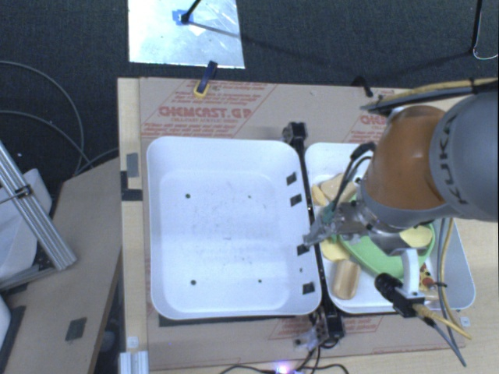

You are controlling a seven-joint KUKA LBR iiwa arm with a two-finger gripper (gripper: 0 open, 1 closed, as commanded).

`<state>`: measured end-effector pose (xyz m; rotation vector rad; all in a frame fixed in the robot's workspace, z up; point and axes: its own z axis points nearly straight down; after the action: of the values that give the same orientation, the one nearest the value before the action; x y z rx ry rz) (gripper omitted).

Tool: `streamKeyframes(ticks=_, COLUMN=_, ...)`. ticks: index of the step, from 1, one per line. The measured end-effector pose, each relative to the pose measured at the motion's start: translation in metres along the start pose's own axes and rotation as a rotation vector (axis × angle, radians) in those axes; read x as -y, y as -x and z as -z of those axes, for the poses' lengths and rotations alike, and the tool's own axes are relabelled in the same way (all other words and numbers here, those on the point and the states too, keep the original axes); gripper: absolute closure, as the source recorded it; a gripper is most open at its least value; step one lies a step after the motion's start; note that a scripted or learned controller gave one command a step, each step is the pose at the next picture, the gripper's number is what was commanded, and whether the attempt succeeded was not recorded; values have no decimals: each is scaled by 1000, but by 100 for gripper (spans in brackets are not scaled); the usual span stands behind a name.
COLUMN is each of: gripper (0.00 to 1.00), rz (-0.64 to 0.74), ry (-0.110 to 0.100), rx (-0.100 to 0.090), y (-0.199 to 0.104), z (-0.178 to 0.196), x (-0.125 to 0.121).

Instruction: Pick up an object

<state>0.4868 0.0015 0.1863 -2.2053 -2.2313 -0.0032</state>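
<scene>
Overhead, two shallow white bins are seen side by side on a brown board printed with red lettering. The left bin point(226, 224) shows a bare white floor with a few small dark marks. The right bin point(460, 287) is largely covered by the arm point(437, 162), whose grey body and orange band are reached in from the right edge of the bench and are held above that bin.

The gripper point(331, 226) is seen low over the right bin, close to its left wall and just beside the black divider point(306, 209) between the two bins. Whether anything is gripped there cannot be told, since the tip is small and partly lost among cables and metal parts.

Several objects are crowded in the right bin beneath and around the wrist. A pale yellow, banana-like object point(331, 187) is lying near the bin's far left corner, just beyond the gripper. A green, rounded object point(374, 252) is lying beneath the wrist, partly hidden by it. A tan, bread-like object point(346, 279) is resting near the bin's near left corner, beside the green one. A further yellowish piece point(421, 236) is glimpsed toward the right, but it cannot be named.

A sheet of shiny foil point(183, 22) is lying on the dark floor beyond the bench's far edge.
</scene>
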Motion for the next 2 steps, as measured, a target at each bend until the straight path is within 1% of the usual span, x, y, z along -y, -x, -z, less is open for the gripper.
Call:
streamKeyframes(ticks=1, gripper=0, rz=-11, ry=2, rx=4, y=16, z=-2, x=0)
streamKeyframes(ticks=2, gripper=0, rz=-18, ry=1, rx=6, y=124, z=-36, x=2)
